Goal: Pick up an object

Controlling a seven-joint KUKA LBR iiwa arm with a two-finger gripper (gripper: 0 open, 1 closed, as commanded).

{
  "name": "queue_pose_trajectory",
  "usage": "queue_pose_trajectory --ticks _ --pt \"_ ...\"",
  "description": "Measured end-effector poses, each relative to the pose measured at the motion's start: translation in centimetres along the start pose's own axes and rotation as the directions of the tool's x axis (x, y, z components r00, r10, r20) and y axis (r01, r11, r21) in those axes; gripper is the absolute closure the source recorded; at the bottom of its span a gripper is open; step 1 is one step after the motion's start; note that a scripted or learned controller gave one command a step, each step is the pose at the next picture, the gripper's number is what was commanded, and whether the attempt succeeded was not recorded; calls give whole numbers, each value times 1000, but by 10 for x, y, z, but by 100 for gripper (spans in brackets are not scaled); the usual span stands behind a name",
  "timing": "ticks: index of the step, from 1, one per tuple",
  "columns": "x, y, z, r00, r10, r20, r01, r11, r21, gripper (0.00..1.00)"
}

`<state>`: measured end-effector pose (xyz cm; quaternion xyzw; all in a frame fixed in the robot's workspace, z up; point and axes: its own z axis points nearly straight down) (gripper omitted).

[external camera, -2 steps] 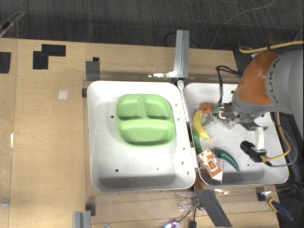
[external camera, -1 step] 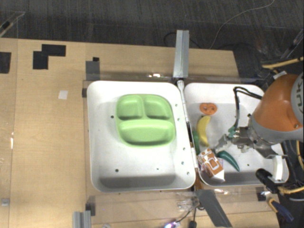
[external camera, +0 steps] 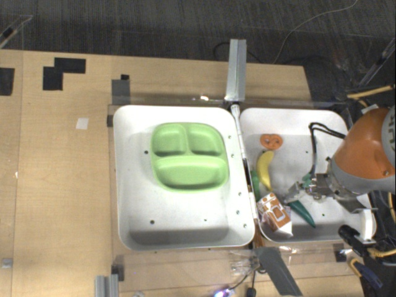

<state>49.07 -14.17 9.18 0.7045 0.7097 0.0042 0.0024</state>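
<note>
Risk first: crowded objects along the left wall of the right bin (external camera: 322, 119). Banana (external camera: 265, 169) leaning against that wall, small brown-and-white packet (external camera: 275, 213) at the near left corner, dark green pepper-like piece (external camera: 302, 212) just beside the packet toward the middle of the bin. With things so close together, easy to close on two at once, or to push one against the wall and slide off. Packet probably soft and crinkled, so possible to slip out during lifting. Banana curved and smooth, likely to roll between narrow fingers. Green piece thin and low on the floor, so fingertips may scrape the bin bottom and miss.

Orange round item (external camera: 271, 141) alone near the far left part of the same bin, well apart from the others; probably flat, hard to get under.

Gripper (external camera: 296, 193) low over the right bin, near its middle, reaching toward the left side, tip close above the green piece and just beside the packet. Opening of the tool impossible to judge here: too small and partly covered by the wrist. Nothing visible between its tips, so no hold to report. Contact with the green piece also unclear.

Left bin (external camera: 133, 221) carrying a green divided tray (external camera: 187, 156), placed toward the far side, not near the arm.
</note>
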Motion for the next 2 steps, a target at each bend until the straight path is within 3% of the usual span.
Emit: queue_pose_trajectory --ticks 1,2 --pt "2 3 -11 1000 -2 -3 2 1000 -6 100" --pt "75 20 -116 994 107 3 -107 994 6 100"
